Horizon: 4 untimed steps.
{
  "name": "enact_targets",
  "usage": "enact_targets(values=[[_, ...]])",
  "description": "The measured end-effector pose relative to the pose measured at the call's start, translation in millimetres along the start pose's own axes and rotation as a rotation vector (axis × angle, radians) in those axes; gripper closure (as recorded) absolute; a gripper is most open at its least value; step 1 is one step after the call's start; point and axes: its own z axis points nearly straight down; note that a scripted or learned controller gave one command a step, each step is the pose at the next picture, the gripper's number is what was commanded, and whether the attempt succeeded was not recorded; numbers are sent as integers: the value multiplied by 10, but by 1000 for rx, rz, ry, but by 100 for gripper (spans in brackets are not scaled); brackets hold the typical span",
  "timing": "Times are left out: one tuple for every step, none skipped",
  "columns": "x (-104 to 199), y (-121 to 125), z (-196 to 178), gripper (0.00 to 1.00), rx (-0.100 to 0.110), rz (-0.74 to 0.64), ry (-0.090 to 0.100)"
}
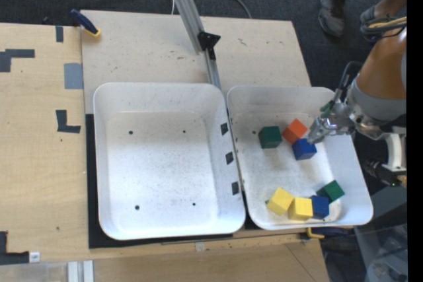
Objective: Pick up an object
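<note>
Claw (320, 129) sits low in the right bin (350, 172), near its right wall, at the end of the grey arm (377, 86) reaching in from the right. Can't tell how wide the claw is open, the tip is small and blurred, and nothing is visibly held in it.

Nearest thing: blue block (304, 149), just below and slightly left of the claw tip, touching it or nearly so; can't tell which. Orange block (295, 131) is just left of the claw, close against the blue one's upper side. Judgement: the blue block is the likely target, and the move turns on that small offset. The block lies down-left of the tip, so the claw needs to shift that way and drop to straddle it. The block looks roughly cubic, no clear long axis, turned a bit off the bin walls. Risk: the orange block crowds one side, so a finger could land on it or shove both.

Farther out: dark green block (269, 137) left of the orange one, apart from it. Along the bin's front edge sits a cluster: yellow block (281, 200), second yellow block (302, 208), a smaller blue block (320, 206) and a green block (331, 191), all well away from the claw.

Left bin (106, 142) sits beside the right one on the table (132, 43).
</note>
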Motion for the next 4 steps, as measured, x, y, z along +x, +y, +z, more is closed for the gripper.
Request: enact_targets(values=[[74, -15, -461, 100, 0, -1, 0], [74, 0, -992, 100, -1, -1, 0], [535, -63, -812, 100, 7, -3, 2], [1103, -69, -826, 100, 6, -6, 3]])
